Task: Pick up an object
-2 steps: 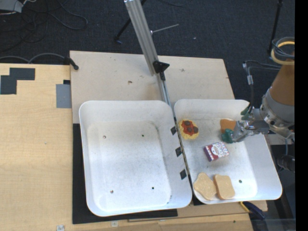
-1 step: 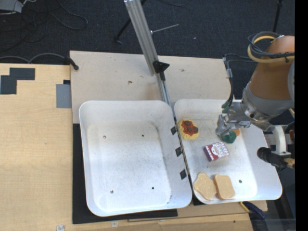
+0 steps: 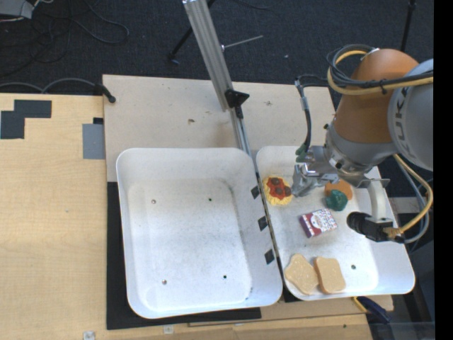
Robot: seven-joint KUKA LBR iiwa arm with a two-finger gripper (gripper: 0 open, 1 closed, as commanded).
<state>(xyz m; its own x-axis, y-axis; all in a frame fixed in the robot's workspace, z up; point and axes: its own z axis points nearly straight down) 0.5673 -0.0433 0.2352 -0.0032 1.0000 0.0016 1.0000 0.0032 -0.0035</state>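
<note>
Your grey arm with its orange band reaches in from the right over the right-hand shallow white bin (image 3: 396,278). Its metal two-finger gripper (image 3: 304,180) hangs just beside a yellow and red toy food piece (image 3: 277,190); whether it grasps anything cannot be told. Nearby lie a small red carton (image 3: 318,223), an orange and green toy vegetable (image 3: 337,195) and two tan bread slices (image 3: 316,274).

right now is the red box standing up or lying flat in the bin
Lying flat: the red box shows its broad printed face upward on the right bin floor.
</note>
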